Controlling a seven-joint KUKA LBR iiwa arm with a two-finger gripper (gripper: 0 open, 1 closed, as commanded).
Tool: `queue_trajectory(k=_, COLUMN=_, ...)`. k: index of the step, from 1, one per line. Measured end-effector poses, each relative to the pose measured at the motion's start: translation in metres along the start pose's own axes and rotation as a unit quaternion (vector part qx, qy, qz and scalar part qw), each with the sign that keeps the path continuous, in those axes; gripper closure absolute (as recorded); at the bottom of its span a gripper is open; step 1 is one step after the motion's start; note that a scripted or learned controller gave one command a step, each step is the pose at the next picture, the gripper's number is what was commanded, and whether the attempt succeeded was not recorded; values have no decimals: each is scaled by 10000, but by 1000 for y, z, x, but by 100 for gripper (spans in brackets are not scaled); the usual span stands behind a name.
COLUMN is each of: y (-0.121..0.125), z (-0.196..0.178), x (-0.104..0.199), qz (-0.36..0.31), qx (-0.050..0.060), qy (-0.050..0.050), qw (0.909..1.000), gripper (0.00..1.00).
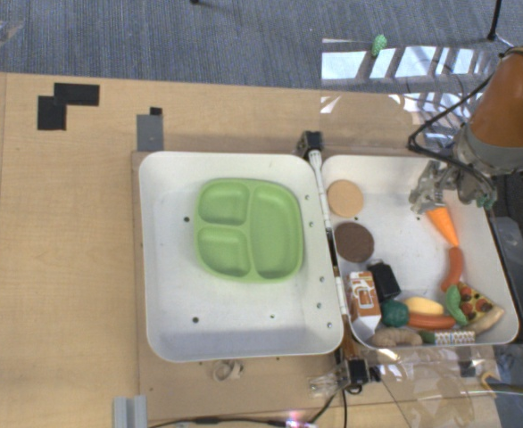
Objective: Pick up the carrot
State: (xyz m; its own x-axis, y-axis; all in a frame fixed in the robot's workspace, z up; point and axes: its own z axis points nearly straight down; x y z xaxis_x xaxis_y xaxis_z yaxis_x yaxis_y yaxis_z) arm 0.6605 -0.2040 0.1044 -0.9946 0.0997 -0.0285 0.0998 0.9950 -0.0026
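The carrot (444, 226) is orange and tapered, and lies in the right bin (395, 176) near its right wall, with its tip pointing toward the front. My gripper (446, 188) hangs directly over the carrot's thick upper end, below the arm's orange band (507, 105). The gripper's metal body hides where that end stops, and I cannot see whether it touches the carrot.
A green divided plate (248, 230) sits in the left bin (168, 328). In the right bin are a tan disc (344, 197), a brown disc (353, 241), a red sausage (454, 268) just below the carrot, and several toy foods (422, 315) piled along the front.
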Motion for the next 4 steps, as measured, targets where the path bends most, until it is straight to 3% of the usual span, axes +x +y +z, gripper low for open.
queue_trajectory(k=1, y=0, z=1, x=1, qz=-4, qx=-2, qy=15, qw=10000, gripper=0)
queue_trajectory(k=2, y=-4, z=15, x=26, qz=-825, qx=-17, qy=85, qw=9966, gripper=0)
queue_trajectory(k=3, y=-2, z=0, x=21, qz=-845, qx=-8, qy=9, qw=9964, gripper=100)
queue_trajectory(k=4, y=-2, z=1, x=21, qz=-847, qx=-10, qy=14, qw=9964, gripper=0)
